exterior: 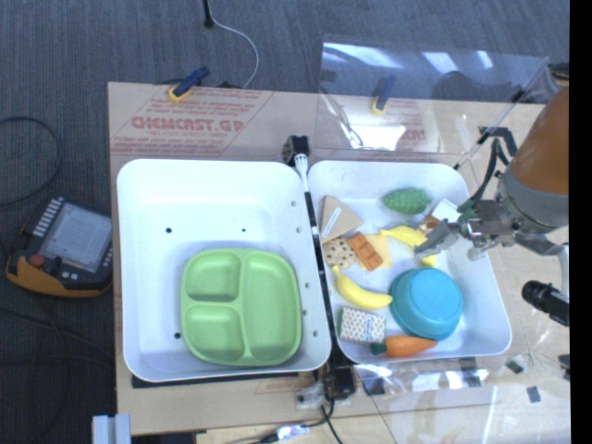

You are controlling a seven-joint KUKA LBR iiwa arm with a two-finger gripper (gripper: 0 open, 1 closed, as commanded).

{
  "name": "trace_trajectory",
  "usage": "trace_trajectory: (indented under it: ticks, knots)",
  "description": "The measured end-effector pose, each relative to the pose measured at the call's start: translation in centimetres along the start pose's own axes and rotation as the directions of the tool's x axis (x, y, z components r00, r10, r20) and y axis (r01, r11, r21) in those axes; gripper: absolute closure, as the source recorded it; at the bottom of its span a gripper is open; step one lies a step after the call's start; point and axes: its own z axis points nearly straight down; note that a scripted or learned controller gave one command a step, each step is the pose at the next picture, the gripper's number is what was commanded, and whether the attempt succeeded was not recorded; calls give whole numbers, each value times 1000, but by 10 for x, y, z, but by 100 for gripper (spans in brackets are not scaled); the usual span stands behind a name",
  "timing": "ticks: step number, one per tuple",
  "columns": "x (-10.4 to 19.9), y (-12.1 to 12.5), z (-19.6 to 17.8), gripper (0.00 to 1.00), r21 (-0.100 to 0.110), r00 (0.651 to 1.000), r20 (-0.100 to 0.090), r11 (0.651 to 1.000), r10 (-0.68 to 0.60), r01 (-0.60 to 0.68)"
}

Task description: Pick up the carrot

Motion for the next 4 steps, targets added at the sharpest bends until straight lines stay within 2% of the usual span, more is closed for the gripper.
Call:
trace_trajectory:
  ticks: [1, 2, 3, 4]
  knots:
    - [-12, 77, 47, 0, 2, 952, 1, 952, 305, -305]
    - [39, 40, 100, 0, 4, 997, 0, 997, 82, -82]
    - [36, 95, 150, 0, -15, 999, 6, 999, 40, -39]
    - [49, 31, 149, 0, -18, 998, 4, 998, 63, -63]
